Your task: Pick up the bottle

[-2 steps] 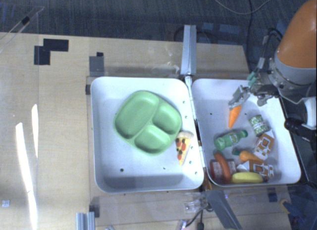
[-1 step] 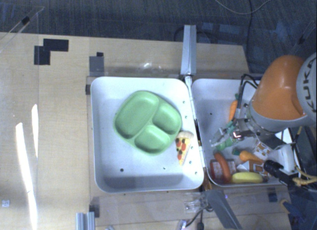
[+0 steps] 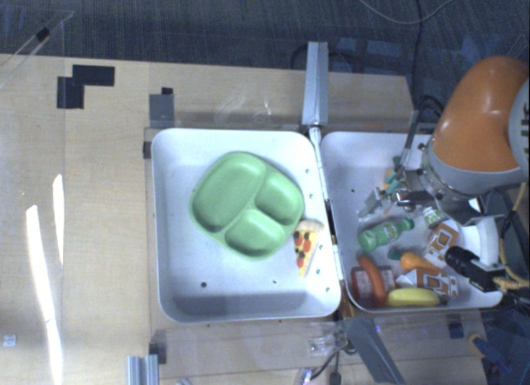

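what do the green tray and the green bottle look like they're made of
The green tray looks like moulded plastic, matte: even colour, soft rounded compartments, no sharp glare. The green bottle seems to be translucent plastic with a glossier surface, showing pale highlights along its side; it is too small to be sure.

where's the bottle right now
The green bottle lies on its side in the right bin, just below the gripper and above the hot dog.
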{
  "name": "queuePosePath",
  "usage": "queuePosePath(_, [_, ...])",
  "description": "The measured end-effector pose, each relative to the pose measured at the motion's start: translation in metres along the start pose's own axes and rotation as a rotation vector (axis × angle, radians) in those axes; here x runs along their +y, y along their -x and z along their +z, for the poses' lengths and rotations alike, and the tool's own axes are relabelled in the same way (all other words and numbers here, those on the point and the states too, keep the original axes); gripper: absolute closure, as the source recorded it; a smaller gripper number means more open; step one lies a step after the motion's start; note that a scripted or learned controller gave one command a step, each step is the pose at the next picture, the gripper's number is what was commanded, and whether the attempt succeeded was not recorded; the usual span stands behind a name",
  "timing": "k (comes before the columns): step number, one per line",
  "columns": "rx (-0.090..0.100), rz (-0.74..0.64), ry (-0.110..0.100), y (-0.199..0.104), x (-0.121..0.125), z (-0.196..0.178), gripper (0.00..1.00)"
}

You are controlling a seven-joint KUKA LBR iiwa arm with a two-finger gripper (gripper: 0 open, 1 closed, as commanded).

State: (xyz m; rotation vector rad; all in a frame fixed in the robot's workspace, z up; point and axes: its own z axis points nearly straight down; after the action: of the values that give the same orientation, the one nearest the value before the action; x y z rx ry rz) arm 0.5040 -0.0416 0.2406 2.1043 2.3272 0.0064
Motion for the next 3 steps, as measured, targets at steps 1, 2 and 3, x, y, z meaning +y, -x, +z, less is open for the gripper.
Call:
queuePosePath(1, [0.0,0.07,-0.003,0.051,-0.015,0.093,0.0])
queuePosePath(2, [-0.001,0.091,0.008,0.074,0.025,0.152,0.0])
queuePosePath(3, [-0.001,0.089,0.014,0.072,0.027,0.14,1.0])
